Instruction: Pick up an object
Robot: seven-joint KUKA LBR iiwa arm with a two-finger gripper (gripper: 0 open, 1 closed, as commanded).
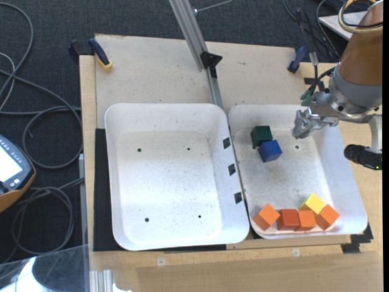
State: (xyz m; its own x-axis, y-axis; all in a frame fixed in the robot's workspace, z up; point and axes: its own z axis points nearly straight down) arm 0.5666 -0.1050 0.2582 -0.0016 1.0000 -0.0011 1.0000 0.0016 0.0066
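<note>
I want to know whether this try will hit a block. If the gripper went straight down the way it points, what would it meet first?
Probably bare floor of the right bin. The gripper hangs to the right of the green block and blue block, apart from both, though depth is hard to judge.

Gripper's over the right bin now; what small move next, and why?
Probably shift the gripper left toward the blue cube before descending. It hangs over bare bin floor to the right of that cube and the green cube, with nothing between its fingers.
</note>
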